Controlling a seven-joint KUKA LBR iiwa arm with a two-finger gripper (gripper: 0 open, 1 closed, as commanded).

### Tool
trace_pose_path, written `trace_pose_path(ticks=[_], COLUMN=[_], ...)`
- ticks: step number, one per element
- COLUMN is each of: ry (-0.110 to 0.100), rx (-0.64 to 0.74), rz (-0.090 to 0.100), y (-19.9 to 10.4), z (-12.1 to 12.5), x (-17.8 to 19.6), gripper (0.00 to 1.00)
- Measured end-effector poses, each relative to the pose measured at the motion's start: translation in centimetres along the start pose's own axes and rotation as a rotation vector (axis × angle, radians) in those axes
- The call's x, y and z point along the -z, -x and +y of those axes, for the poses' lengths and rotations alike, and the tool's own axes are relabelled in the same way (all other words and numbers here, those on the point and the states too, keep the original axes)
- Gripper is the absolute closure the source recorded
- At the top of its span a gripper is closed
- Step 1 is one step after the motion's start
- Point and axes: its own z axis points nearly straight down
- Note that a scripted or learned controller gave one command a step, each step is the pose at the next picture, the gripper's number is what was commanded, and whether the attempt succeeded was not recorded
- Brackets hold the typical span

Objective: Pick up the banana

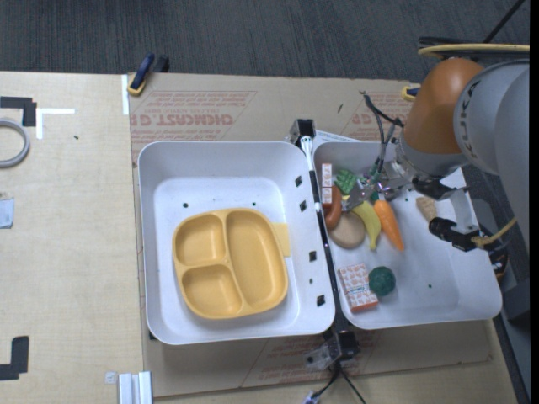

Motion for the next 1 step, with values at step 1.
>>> trace_pose_path(ticks=[1], ry=[-0.002], rx=[-0.002], rz=[0.003], y=[-0.14], z=[-0.03], x=[0.77], gripper=[1.00])
